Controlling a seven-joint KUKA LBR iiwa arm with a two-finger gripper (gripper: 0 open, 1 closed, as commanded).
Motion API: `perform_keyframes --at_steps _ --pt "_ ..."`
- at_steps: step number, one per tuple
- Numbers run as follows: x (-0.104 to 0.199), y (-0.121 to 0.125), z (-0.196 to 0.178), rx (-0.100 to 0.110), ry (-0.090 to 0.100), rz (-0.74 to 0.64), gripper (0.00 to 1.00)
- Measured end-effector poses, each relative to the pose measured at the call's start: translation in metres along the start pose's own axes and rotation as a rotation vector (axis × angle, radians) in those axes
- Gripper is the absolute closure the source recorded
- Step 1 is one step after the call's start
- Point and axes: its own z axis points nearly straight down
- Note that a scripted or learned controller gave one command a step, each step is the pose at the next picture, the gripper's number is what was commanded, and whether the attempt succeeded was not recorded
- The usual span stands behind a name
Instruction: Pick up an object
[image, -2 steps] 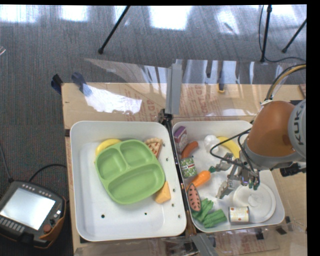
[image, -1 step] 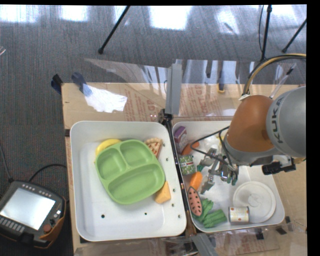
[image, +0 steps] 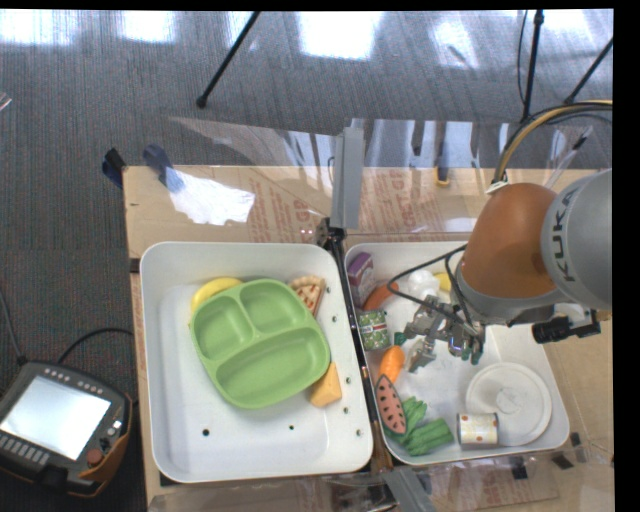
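My gripper (image: 445, 342) hangs low over the middle of the right bin (image: 555, 432), above its white floor. Just to its left lie an orange carrot piece (image: 391, 363) and a small green can (image: 373, 328). A watermelon slice (image: 390, 403) and a green pea pod (image: 426, 436) lie nearer the front. Behind the gripper are a purple-and-white box (image: 360, 270) and a white lump (image: 421, 284). I see nothing held in the gripper.
A white round plate (image: 510, 400) and a small patterned cup (image: 478, 428) sit at the right bin's front right. The left bin (image: 170, 420) holds a green divided plate (image: 262, 342), a banana (image: 214, 290), a waffle piece (image: 309, 293) and an orange wedge (image: 327, 386).
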Motion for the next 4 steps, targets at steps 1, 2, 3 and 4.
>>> perform_keyframes --at_steps 1,2,3,4 --pt "0.018 0.057 -0.087 -0.009 0.005 0.086 1.0" --pt "0.02 0.055 -0.083 -0.005 0.012 0.087 0.0" --pt "0.087 -0.005 -0.083 -0.003 0.015 0.105 0.0" --pt "0.015 0.003 -0.046 -0.002 0.016 0.197 0.0"
